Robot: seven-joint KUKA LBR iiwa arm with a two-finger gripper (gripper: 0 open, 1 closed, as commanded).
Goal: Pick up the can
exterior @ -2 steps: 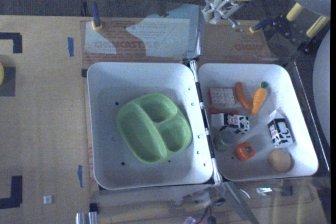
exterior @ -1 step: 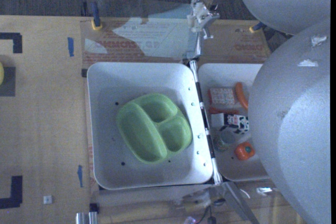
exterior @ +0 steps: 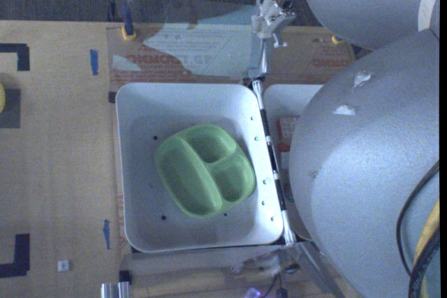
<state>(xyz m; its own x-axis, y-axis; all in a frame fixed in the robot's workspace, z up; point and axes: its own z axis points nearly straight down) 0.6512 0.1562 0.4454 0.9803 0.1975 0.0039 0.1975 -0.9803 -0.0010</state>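
Noted reddish item (exterior: 287,130), possibly the can, in bin (exterior: 278,98) under grey arm (exterior: 363,178). Could not tell its axis or gripper state.

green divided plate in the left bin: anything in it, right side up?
Empty and right side up. The green divided plate lies flat in the left bin, its three compartments facing up with only bare green showing inside them.

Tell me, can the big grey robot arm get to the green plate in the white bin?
Probably yes. The green plate lies uncovered in the left bin, and nothing sits on or around it. The arm looms over the right bin next door, so only a short swing seems needed.
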